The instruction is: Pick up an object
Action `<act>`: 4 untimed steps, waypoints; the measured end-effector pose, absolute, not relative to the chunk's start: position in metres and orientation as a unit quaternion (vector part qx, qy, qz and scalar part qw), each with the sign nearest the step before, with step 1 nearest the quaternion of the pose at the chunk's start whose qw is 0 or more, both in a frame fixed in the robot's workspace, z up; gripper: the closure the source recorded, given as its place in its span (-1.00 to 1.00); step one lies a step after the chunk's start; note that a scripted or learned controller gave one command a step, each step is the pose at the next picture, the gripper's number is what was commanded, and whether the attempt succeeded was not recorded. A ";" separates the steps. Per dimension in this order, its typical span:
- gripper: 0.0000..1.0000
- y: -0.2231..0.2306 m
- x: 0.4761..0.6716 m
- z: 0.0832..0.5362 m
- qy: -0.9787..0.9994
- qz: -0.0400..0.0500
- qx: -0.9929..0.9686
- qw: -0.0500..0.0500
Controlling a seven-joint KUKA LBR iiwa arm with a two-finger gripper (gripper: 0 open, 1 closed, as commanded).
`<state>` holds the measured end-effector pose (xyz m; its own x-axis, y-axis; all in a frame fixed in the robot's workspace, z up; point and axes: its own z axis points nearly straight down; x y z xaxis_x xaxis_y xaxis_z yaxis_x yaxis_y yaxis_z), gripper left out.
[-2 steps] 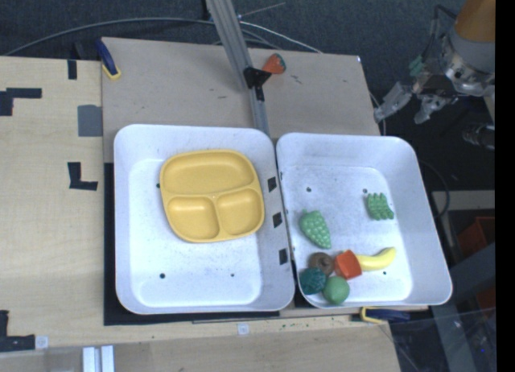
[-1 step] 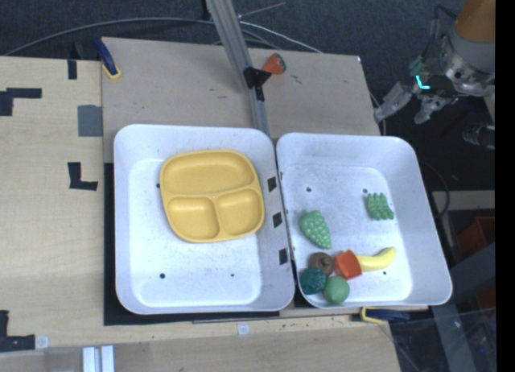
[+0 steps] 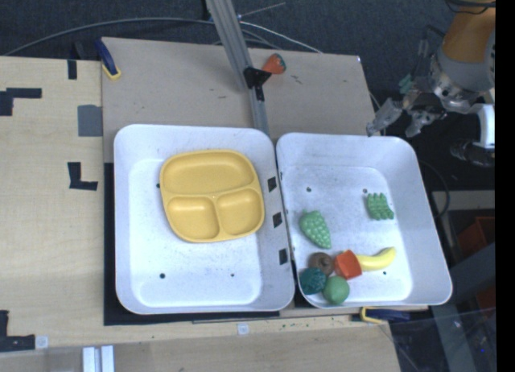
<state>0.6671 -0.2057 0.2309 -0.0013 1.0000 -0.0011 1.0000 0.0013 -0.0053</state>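
Arm [image 3: 469, 36]: one unit, rounded tubular body. Upper segment orange to amber, glossy, with a pale highlight along its curve. Below it a light grey, ring-shaped wrist section. Thin dark cables loop near the top of the arm and trail beside the wrist. Claw [image 3: 400, 117]: small grey metal assembly with dark fittings, angular and blurred; fine detail cannot be made out. A white block-shaped part sits beside the wrist.

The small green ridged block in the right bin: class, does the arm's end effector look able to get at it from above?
Probably yes. The small green ridged block lies apart from the other toys, with nothing over it.
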 end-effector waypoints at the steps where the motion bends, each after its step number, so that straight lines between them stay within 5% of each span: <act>1: -1.00 -0.199 0.663 0.185 -0.708 0.002 -0.706 0.002; 2: -1.00 -0.200 0.668 0.139 -0.708 0.002 -0.706 0.001; 3: 1.00 -0.199 0.669 0.152 -0.709 0.002 -0.705 -0.001; 4: 1.00 -0.192 0.679 0.208 -0.708 -0.002 -0.706 -0.002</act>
<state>0.6791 -0.1924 0.2080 -0.0026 1.0000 -0.0011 1.0000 0.0026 0.0059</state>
